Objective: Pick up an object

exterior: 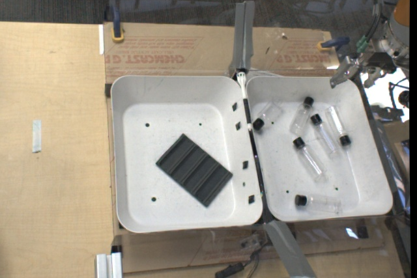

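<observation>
Now end effector (352,72) over right bin's (378,140) top-rt corner

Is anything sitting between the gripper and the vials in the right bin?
Nothing visible does. The gripper hangs over the right bin's upper right corner, and the clear vials with black caps lie uncovered on the bin floor below it.

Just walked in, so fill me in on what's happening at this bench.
A robot arm is reaching in from the right, with its gripper hovering over the far right corner of the right bin. It holds nothing. That bin contains several clear vials with black caps, scattered loosely. The left bin contains a dark ribbed tray, lying flat and askew. Nothing has been picked up yet.
</observation>
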Robot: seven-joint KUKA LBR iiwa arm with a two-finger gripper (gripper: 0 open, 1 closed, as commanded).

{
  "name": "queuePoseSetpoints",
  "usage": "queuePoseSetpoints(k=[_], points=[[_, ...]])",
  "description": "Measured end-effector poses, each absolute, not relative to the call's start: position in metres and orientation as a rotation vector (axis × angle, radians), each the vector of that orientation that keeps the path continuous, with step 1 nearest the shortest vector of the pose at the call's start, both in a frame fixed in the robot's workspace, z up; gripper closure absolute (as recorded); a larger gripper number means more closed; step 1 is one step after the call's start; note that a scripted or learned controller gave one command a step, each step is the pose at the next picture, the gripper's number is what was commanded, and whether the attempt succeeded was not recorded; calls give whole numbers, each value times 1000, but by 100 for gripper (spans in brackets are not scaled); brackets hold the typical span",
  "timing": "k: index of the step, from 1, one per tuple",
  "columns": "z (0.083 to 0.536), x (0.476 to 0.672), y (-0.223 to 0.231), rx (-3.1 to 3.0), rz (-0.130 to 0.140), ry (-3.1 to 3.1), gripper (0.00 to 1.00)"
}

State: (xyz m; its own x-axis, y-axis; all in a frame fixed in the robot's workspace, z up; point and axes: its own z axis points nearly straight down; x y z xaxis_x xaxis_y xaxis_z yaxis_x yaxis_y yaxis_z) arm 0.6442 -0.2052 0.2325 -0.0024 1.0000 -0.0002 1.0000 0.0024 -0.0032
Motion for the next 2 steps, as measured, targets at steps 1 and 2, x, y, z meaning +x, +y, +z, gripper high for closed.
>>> queuePoseSetpoints(k=[1,2], points=[[115,623,-184,-2285,-14,-2169,0],[103,627,-191,-2202,-31,-2239,0]])
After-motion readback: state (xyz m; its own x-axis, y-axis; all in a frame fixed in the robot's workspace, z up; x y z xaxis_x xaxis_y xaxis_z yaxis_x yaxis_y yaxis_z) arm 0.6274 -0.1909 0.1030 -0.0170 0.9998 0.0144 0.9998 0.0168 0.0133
